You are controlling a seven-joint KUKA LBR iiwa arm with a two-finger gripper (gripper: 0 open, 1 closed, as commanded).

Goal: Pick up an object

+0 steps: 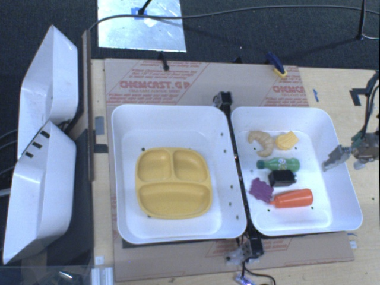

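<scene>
Gripper [343, 157] at right bin [341, 215] edge, holding nothing, finger spread unclear.
Carrot [293, 198], bottle [278, 163], black block [282, 178] left of it; yellow tray [173, 182] in left bin [127, 159].

Well away from my claw [336, 157], a yellow divided plate [173, 181] lies in the farther white bin [172, 110]. Beyond it stand two white boxes [44, 159]. A shiny metal sheet [141, 18] lies behind that bin.

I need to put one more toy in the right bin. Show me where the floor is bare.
Right bin: bare floor along the front wall below the carrot, and on the right between the toys and the end effector. Crowded in the left middle: croissant, bottle, black block, grapes.
</scene>
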